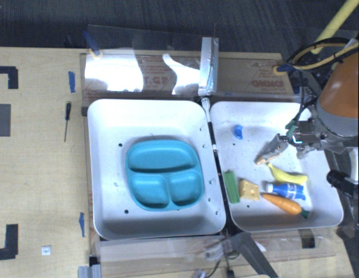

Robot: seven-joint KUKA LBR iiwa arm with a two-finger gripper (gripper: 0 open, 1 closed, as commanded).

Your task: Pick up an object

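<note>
The gripper [271, 151] hangs with fingers narrowly parted, holding nothing, just above the banana [287, 175], probably light, smooth, best pinched mid-length.

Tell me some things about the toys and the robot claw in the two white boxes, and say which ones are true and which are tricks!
1. The blue tray with three sections sits in the left bin. True.
2. The carrot lies in the left bin. False: it lies in the right bin, near the front edge.
3. The claw is over the right bin. True.
4. The claw is holding the banana. False: the banana lies on the bin floor, below the claw and apart from it.
5. A small blue thing lies by itself near the back of the right bin. True.
</note>
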